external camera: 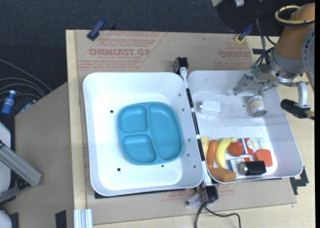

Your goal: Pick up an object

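Dark carpet round cardboard-topped bench [150,47], printed "CHEMCAST" in red | gripper [256,83] over far part of right bin [292,147], fingers spread, clamping nothing | small jar [256,105] just below/nearer cam, lying tilted, label unreadable | blue tray [150,133] in left bin [95,137]

The arm [295,47] is grey with 1 orange band above the wrist, thin cables alongside, ending in a metal gripper [246,84].
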You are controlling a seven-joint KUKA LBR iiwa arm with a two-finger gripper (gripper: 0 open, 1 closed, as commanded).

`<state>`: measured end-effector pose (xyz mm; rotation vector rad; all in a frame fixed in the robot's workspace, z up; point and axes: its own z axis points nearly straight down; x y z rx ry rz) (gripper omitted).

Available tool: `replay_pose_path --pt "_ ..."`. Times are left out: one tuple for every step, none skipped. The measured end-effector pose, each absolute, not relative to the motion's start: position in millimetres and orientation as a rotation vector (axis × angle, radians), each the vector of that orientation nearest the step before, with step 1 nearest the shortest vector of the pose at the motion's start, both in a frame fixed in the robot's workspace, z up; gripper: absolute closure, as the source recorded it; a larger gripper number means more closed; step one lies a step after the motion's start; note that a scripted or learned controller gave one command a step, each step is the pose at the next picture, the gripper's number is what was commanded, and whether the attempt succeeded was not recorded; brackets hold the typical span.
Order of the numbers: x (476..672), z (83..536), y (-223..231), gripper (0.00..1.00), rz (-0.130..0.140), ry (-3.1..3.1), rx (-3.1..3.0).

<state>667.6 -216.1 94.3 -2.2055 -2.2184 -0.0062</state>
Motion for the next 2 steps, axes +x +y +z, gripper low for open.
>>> replay_pose_path --pt "610.5 84.4 -211.6 0.0 0.0 -2.219 -2.218" --pt "666.9 85.2 -203.7 0.0 0.0 -2.223 -2.221"
